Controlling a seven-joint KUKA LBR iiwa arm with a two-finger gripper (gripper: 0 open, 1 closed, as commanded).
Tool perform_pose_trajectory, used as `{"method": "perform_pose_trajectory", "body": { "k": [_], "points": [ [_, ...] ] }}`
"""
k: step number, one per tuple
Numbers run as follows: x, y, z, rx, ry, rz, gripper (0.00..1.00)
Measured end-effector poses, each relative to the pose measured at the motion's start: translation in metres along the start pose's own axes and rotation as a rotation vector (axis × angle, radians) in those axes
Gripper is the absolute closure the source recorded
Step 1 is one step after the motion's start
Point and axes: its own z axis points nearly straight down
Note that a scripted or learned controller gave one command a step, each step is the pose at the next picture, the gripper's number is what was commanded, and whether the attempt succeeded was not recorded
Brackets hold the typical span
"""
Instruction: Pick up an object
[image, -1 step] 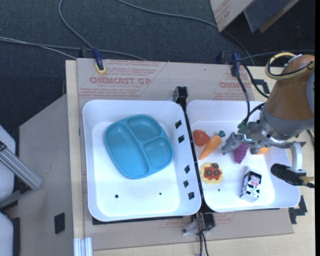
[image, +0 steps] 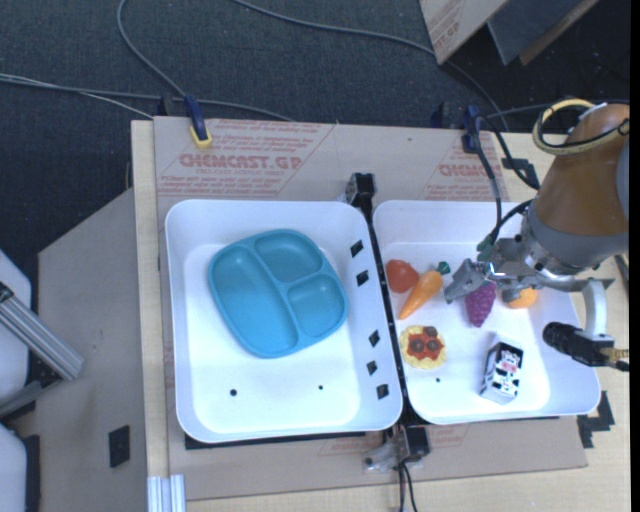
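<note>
Arm (image: 580, 190) overhead, gripper (image: 478, 277) touching purple grapes (image: 481, 303)

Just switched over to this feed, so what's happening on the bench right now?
The arm reaches in from the right over the right bin, its gripper low among the toy foods there. It sits right by the purple grapes, with the carrot and a red tomato-like piece just to its left. A pizza slice and a small cow-patterned carton lie nearer the front. The left bin holds a blue divided plate. Nothing looks lifted yet.
</note>
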Motion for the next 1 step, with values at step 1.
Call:
{"method": "perform_pose_trajectory", "body": {
  "k": [1],
  "points": [
    [0.0012, -0.0051, 0.0629, 0.006, 0.001, 0.001, 0.0]
  ]
}}
